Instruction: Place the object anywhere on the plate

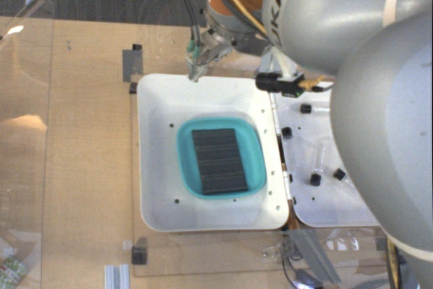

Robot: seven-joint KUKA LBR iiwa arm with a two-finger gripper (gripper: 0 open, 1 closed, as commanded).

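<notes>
I see dark object (218, 160) flat on teal plate (186, 166), looks placed; gripper (196, 71) beyond plate's far edge, claw state: cannot tell.

The grey arm (352, 44) reaches in from the right, its orange band at the top. Its end effector (199, 61) hangs low, pointing down-left
</notes>
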